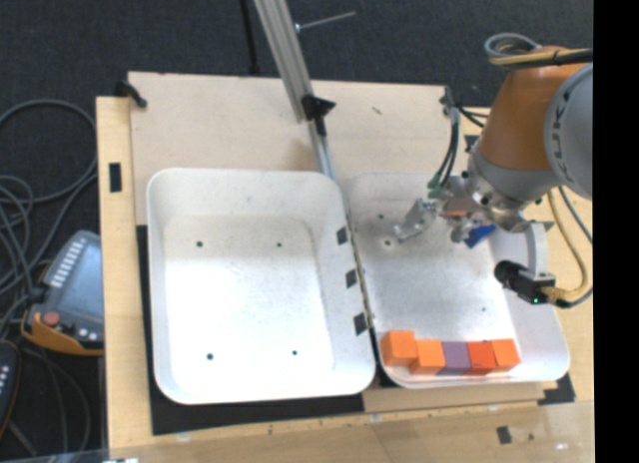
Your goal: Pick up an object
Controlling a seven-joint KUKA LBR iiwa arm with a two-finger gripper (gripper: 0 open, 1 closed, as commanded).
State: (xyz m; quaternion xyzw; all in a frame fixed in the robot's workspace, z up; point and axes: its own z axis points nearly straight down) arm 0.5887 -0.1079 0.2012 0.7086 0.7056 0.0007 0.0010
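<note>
A row of small blocks lies along the front wall of the right bin (pixel 519 301): an orange block (pixel 401 344), another orange one (pixel 429 353), a purple block (pixel 455 355), a red-orange block (pixel 482 354) and an orange block (pixel 505 352). My gripper (pixel 437 230) hangs over the back half of that bin, well behind the row. Its fingers (pixel 410 224) are spread open with nothing between them. A small blue piece (pixel 482 235) shows just right of the fingers, under the wrist; what it is I cannot tell.
The left bin (pixel 160 251) sits beside the right one, sharing a middle divider (pixel 355 271). A slanted aluminium bar (pixel 285 42) rises from the back of the bench. Cables and a pendant (pixel 70 291) lie off the bench to the left.
</note>
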